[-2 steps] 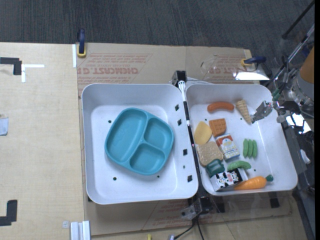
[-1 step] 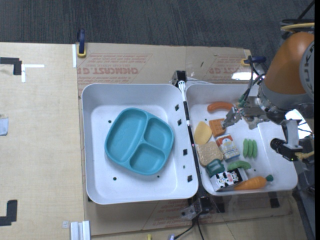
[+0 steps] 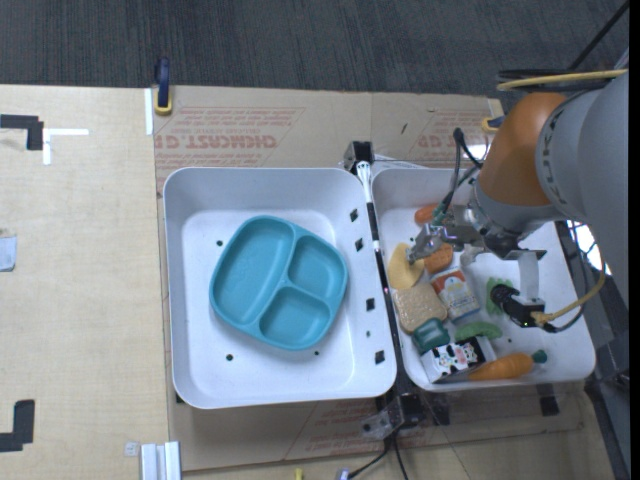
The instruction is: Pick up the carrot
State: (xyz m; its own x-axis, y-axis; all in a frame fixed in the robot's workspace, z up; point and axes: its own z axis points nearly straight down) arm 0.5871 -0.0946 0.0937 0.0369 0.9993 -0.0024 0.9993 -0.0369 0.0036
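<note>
Nearest the camera, one carrot [image 3: 503,367] lies along the right bin's [image 3: 560,373] front wall — untouched, so the pick is all ahead. One tool [image 3: 437,240] hovers over other food further back; its state I cannot tell. One blue plate [image 3: 279,282] sits in the left bin [image 3: 185,298] — two bins altogether.

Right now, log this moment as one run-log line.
task: pick up carrot | pincer: low in right bin, upper left part | carrot: lying at bin's near edge, apart from pincer | status: not grasped
</note>
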